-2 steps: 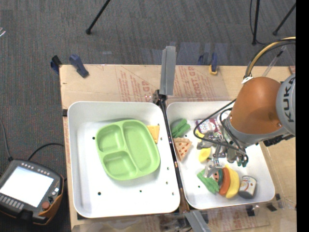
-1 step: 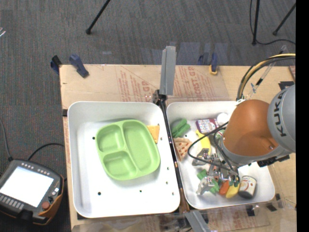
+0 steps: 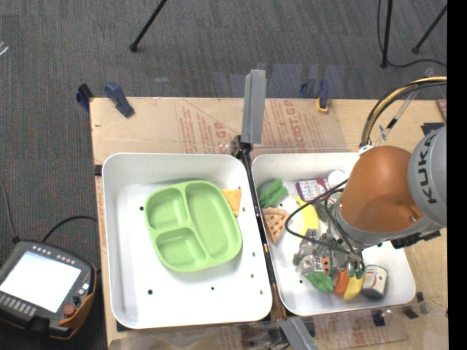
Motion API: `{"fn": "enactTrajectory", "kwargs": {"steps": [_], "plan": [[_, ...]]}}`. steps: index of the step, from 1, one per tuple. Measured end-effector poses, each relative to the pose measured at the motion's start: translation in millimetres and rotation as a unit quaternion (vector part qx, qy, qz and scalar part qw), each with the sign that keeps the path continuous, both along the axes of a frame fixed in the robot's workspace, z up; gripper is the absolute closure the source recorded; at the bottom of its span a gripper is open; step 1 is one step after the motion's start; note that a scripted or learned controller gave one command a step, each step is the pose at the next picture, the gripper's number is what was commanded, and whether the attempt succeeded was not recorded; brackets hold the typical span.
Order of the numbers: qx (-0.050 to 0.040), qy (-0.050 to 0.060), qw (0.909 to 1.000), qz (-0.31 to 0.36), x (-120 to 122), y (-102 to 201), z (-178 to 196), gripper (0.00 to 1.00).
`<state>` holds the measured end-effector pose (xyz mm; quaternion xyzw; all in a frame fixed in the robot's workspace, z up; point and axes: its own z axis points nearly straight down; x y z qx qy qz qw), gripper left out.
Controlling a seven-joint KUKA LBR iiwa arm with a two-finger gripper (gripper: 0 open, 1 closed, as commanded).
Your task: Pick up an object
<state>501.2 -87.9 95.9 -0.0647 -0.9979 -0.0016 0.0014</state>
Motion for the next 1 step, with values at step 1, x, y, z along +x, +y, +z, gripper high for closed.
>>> {"fn": "enactTrajectory", "kwargs": {"steps": [1], "plan": [[-0.0010, -0.004, 0.9980, -0.064, -20.3, 58.4, 93.8, 1.00]]}}
